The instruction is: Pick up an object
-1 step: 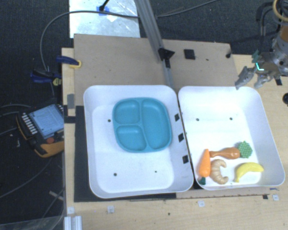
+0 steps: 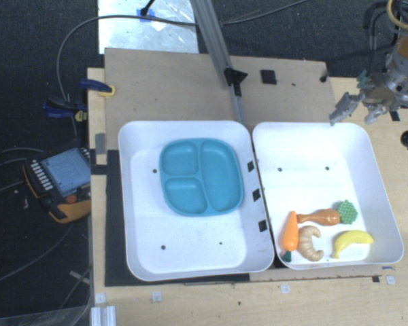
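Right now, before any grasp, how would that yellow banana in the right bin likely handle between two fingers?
The banana looks like smooth toy plastic, so probably stiff, light and a bit slippery. Its curved shape may pivot or slide if pinched off-centre. Lying near the right bin's wall, it could get pushed against it.
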Robot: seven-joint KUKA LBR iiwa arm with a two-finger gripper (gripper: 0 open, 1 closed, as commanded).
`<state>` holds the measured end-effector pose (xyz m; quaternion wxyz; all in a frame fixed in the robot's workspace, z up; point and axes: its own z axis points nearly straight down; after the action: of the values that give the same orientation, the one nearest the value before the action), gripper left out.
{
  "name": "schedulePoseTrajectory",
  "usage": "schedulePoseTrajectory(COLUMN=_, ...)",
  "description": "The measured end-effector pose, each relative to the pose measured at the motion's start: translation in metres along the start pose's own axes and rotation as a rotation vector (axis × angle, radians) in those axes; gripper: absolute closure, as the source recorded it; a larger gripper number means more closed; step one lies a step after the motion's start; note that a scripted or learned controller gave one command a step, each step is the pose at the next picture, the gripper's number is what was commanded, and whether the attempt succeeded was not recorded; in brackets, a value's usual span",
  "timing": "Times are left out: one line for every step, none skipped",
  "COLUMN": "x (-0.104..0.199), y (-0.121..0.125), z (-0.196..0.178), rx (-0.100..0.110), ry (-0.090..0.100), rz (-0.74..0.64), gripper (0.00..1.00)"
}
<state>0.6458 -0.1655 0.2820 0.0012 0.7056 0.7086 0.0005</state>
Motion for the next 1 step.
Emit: schedulePoseTrajectory(x=-0.0029, y=0.0035, z=0.0614, rx=0.005, ry=0.001, rz=0.003, gripper=0.0)
